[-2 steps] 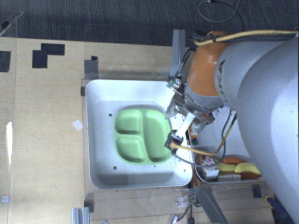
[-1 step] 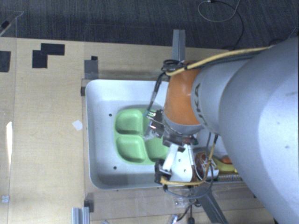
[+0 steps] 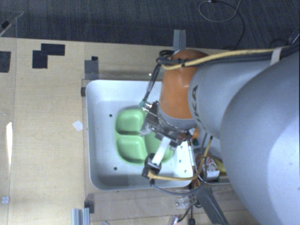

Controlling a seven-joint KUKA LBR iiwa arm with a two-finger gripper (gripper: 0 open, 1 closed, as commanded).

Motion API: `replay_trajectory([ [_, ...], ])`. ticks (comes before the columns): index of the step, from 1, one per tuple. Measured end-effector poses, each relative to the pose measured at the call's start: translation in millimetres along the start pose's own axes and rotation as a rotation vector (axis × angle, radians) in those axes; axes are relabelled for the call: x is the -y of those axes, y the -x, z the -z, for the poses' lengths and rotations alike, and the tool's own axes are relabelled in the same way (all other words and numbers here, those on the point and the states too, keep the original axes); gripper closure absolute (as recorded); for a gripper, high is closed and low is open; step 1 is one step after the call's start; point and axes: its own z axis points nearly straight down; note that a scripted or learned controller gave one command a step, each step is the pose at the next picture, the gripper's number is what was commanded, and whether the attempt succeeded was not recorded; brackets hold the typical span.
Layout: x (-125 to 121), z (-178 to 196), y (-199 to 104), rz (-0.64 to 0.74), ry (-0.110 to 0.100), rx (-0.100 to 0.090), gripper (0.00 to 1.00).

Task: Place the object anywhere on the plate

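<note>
In the camera view the grey arm [image 3: 248, 125] reaches in from the right, and its orange band [image 3: 176, 88] stands over the left white bin [image 3: 101, 95]. The gripper [image 3: 157, 125] sits low over the right side of the green plate [image 3: 129, 135], mostly hidden beneath the wrist, so I cannot tell whether it is open, closed or gripping anything. The plate lies on the bin's floor, right of the middle, and is divided into compartments, its right part covered by the arm. A small colourful thing [image 3: 212, 165] peeps out at the arm's lower edge, right of that bin, too hidden to name
</note>
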Motion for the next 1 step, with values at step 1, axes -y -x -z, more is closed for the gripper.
replay_trajectory([
  [1, -1.0, 9.9, -0.7, 0.004, 0.001, -0.001, 1.0],
])
